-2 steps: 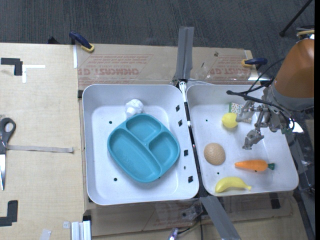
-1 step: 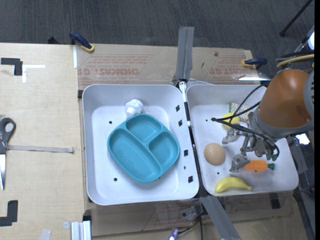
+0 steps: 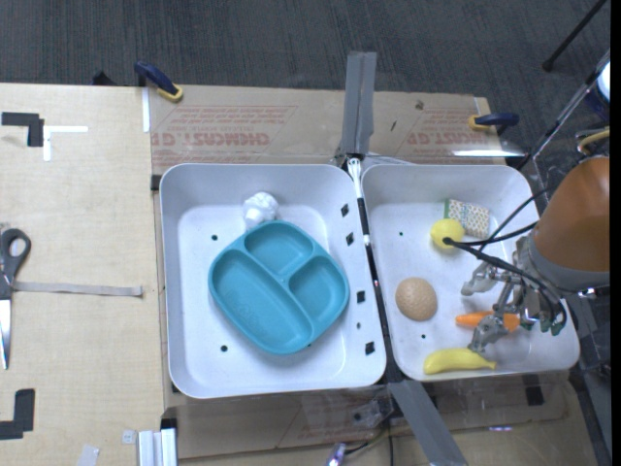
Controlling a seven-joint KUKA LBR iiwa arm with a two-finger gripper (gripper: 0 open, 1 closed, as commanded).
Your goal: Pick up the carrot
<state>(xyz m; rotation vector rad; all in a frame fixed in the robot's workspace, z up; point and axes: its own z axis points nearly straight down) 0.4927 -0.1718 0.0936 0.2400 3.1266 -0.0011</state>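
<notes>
The carrot is a small orange piece lying in the right bin, near the bin's front. It sits just above a yellow banana and to the right of a tan egg-shaped ball. My gripper hangs low over the carrot's right end and hides part of it. The carrot's left tip pokes out toward the ball. The arm's orange band looms at the right edge, with cables running to the wrist.
A yellow lemon and a speckled sponge lie at the back of the right bin. The left bin holds a blue divided plate and a white crumpled object. Scissors lie on the bench at far left.
</notes>
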